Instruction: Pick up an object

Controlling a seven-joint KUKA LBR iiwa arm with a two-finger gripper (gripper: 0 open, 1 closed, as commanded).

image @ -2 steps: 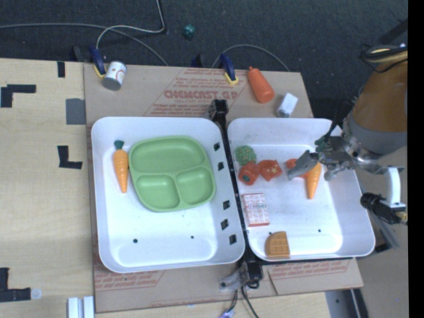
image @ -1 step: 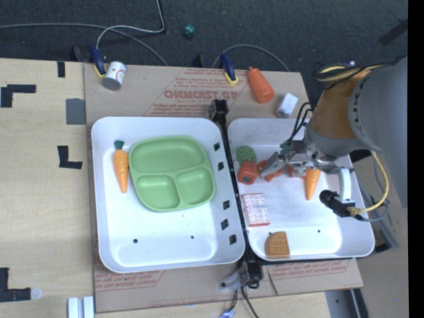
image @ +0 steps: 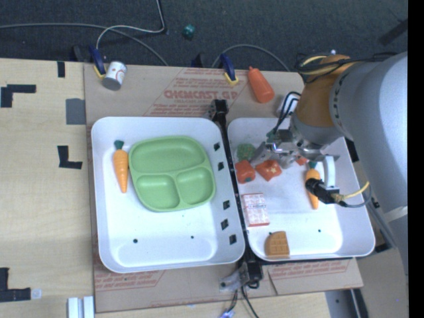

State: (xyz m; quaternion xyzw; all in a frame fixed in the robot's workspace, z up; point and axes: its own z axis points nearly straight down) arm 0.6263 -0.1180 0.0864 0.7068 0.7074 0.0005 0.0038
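Observation:
My gripper (image: 278, 152) hangs low over the upper left part of the right bin (image: 351, 244). Just in front of it lie two red toy pieces, one (image: 269, 170) directly below the gripper and one (image: 245, 171) nearer the bin's left wall. A green toy piece (image: 245, 151) sits just left of the gripper. An orange carrot piece (image: 313, 185) lies to the right, partly behind a black and white part of the arm. I see nothing held in the gripper.
The right bin also holds a small printed packet (image: 255, 209) and a brown waffle-like piece (image: 277, 243). In the left bin (image: 112, 237) are a green divided plate (image: 173, 173) and a carrot (image: 120, 166). An orange toy (image: 260, 85) and a small can (image: 114, 74) lie behind the bins.

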